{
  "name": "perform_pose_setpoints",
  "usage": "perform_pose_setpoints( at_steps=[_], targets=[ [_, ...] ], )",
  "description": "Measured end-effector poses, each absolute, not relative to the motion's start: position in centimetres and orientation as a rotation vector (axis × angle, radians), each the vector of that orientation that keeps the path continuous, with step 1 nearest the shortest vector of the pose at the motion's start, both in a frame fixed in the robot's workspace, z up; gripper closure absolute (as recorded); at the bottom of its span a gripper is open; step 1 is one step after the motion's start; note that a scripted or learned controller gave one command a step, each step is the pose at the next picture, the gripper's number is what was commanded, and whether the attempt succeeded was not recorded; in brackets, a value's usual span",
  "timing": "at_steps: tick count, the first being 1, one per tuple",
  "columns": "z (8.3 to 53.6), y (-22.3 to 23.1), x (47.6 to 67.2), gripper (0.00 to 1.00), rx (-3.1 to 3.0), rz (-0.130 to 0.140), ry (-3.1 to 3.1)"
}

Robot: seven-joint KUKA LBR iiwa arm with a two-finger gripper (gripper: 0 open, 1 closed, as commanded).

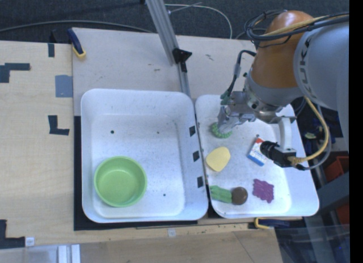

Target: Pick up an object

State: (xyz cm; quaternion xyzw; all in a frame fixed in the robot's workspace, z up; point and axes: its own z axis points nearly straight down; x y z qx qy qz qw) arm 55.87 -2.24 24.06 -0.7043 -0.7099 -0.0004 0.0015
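My gripper is down in the right bin, at its back left part, directly over a small green ring-like object. The fingers reach down to that object; whether they clasp it is hidden by the wrist above. In front of it lies a yellow rounded piece. Near the bin's front edge rest a green stick with a brown ball end and a purple piece. A small white, blue and red packet lies to the right of the yellow piece.
The left bin holds a green bowl in its front left corner. A slanted metal pole rises behind the bins. The arm's grey and orange body and its cables hang over the right bin's back right part.
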Motion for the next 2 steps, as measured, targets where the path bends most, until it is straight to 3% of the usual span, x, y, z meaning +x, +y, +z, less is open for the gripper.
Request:
perform_pose_setpoints(
  at_steps=[2],
  targets=[
    [24.6, 9.2, 55.4, 1.00, -2.211, 0.000, -2.228]
  ],
)
